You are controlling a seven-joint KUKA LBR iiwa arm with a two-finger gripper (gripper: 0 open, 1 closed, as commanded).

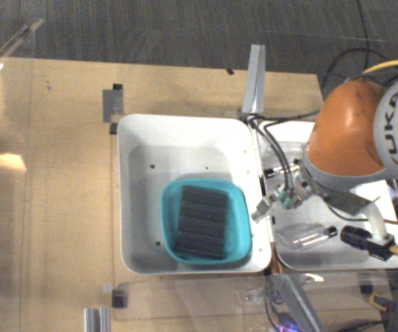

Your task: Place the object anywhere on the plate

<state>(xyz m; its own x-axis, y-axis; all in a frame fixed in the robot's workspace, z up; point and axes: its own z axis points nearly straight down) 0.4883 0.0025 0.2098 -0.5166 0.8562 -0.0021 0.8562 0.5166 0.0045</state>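
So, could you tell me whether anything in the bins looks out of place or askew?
Nothing stands out. The dark ridged block lies flat on the teal plate, wholly within its rim, in the left bin. It sits turned slightly against the plate's edges, no more.

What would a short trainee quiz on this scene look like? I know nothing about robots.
1. True or false: the dark ribbed block lies on the teal plate.
2. Which bin holds the plate? A) the white bin on the view's left B) the white bin on the view's right C) neither bin
3. Fill in: the arm reaches in from the view's ___ side.

Key: 1 true; 2 A; 3 right.
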